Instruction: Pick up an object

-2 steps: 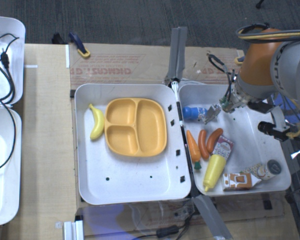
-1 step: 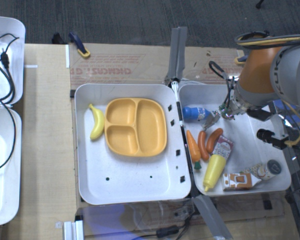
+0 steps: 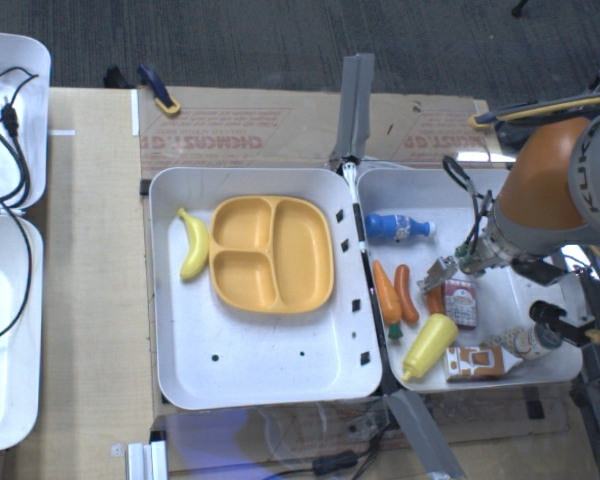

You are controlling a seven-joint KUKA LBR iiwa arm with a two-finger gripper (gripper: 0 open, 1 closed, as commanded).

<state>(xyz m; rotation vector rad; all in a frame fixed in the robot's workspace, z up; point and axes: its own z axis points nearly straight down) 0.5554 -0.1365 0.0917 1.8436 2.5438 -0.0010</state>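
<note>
My gripper (image 3: 442, 274) reaches into the right bin (image 3: 540, 368) from the right, low over its middle. It is just above a small red box (image 3: 462, 304) and just right of a red sausage (image 3: 407, 294). An orange carrot (image 3: 385, 292) lies left of the sausage. A blue bottle (image 3: 398, 228) lies at the back of the bin. A yellow bottle (image 3: 429, 344) lies tilted at the front, with a brown carton (image 3: 476, 363) to its right. I see nothing held in the gripper.
The left bin (image 3: 180, 358) holds a yellow divided plate (image 3: 273, 253) and a banana (image 3: 193, 244) at its left. A grey divider post (image 3: 356, 98) stands behind the bins. The arm's orange band (image 3: 545, 173) hangs over the right bin's far right corner.
</note>
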